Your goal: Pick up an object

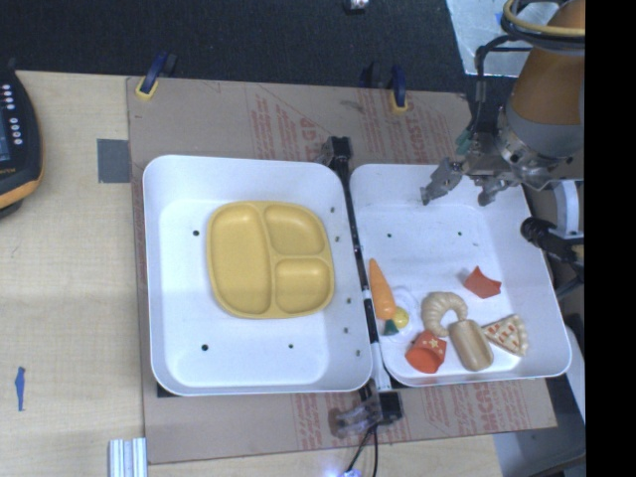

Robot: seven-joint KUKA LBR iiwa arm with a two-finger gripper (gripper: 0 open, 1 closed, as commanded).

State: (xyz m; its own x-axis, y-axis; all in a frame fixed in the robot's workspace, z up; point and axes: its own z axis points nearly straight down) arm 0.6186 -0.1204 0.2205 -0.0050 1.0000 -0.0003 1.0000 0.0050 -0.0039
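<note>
My gripper (pixel 459 193) hangs over the back of the right bin (pixel 417 222), its two fingers spread open with nothing between them. The toy food lies well in front of it, toward the bin's near edge: an orange carrot (pixel 381 286) along the left wall, a red wedge (pixel 482 283), a tan croissant (pixel 443 309), a brown bread roll (pixel 470 345), a pizza slice (pixel 508 335) and a red piece (pixel 426 353).
The left bin (pixel 169 266) holds a yellow divided plate (pixel 269 258). A black clip (pixel 340 149) sits between the bins at the back. Blue clamps (pixel 398 87) pin the cardboard. A controller (pixel 15 137) lies at the far left.
</note>
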